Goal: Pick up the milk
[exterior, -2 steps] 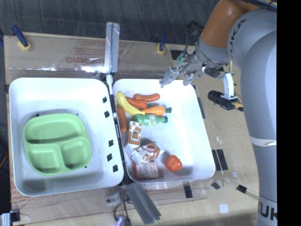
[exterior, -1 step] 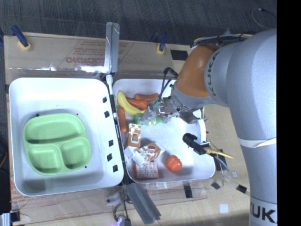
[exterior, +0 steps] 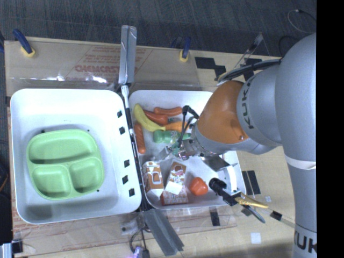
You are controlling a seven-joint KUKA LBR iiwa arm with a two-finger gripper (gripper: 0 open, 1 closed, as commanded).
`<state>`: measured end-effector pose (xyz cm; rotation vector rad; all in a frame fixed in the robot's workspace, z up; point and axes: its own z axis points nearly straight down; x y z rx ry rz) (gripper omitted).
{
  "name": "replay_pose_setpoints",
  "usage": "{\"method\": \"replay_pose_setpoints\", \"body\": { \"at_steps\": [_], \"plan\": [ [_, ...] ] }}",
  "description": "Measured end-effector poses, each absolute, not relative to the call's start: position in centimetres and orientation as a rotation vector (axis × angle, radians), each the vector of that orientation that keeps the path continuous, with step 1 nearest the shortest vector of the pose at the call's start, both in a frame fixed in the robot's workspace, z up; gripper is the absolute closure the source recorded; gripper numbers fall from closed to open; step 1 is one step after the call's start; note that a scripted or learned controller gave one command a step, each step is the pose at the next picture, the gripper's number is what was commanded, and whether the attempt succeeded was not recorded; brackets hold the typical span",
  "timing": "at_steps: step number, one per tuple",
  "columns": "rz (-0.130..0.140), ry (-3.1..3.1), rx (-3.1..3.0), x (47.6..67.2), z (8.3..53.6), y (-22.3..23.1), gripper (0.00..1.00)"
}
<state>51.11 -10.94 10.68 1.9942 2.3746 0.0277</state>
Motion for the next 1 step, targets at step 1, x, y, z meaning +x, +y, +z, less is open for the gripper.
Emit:
{"method": "replay_pose_setpoints", "body": {
  "at_steps": [1],
  "plan": [
    [0.028,2.382,1.987,51.16,11.75,-10.90,1.00]
  ]
}}
